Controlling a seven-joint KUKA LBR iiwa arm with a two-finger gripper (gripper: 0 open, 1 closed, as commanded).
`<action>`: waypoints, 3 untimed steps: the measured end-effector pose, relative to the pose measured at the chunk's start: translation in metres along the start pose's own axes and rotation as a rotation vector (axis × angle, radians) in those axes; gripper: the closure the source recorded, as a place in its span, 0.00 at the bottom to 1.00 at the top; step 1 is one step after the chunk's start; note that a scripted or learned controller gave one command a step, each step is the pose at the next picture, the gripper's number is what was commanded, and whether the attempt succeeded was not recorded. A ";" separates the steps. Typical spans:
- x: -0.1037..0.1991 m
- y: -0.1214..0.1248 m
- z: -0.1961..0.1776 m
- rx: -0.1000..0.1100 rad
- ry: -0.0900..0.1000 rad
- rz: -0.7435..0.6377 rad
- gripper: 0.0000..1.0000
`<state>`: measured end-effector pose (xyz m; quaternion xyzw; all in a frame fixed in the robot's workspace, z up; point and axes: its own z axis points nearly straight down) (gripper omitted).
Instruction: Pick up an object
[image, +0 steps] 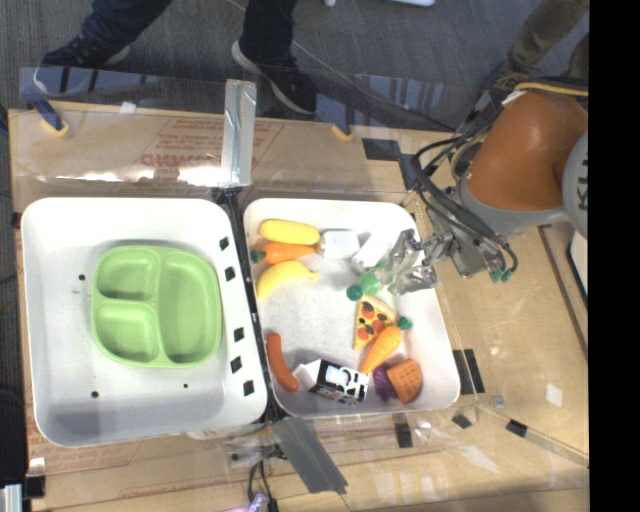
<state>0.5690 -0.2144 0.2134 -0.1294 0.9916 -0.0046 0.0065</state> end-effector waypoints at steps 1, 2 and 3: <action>0.008 0.078 0.055 -0.012 0.016 0.237 1.00; 0.032 0.060 -0.072 -0.003 0.001 0.275 1.00; -0.020 0.054 0.122 -0.009 0.013 0.291 1.00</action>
